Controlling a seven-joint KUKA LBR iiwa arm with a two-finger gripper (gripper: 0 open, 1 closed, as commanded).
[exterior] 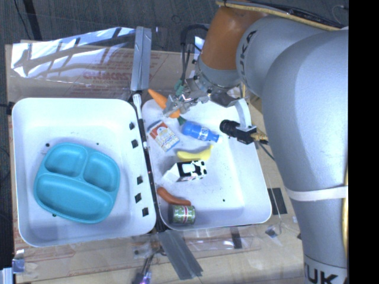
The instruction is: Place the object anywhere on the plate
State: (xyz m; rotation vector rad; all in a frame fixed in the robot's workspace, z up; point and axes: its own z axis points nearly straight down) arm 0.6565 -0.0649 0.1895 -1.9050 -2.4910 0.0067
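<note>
A light blue divided plate (77, 181) lies in the left bin (35, 114). My gripper (180, 102) is low over the back left corner of the right bin (251, 188), right at the near end of an orange carrot (157, 97) that leans against the bin's rim. The gripper's metal parts overlap the carrot's tip, and the contact between them is hidden. The other objects in the right bin lie in front of the gripper, apart from it.
In the right bin lie a blue bottle (199, 132), a small printed packet (164, 136), a yellow banana (194, 153), a black-and-white cow toy (192, 170), a red sausage (173, 196) and a green can (182, 215). The arm's grey body (296, 99) looms over the bin's right side.
</note>
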